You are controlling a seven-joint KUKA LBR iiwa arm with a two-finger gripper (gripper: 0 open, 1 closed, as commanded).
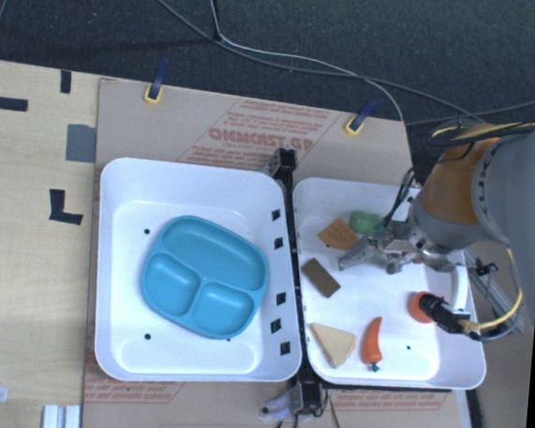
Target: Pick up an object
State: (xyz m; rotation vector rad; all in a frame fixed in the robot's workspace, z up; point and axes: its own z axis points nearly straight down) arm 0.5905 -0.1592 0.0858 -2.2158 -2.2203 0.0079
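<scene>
The gripper (362, 255) is seen low in the right bin (459, 373), its fingers (350, 260) spread apart with nothing held between them. No object is lifted yet; closing and raising are left. The nearest candidate, a tan block (337, 233), lies just beside the fingertips, its long axis judged to run diagonally toward the green piece (365, 222).

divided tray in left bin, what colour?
Light blue; the divided tray shows clearly in the camera view.
</scene>
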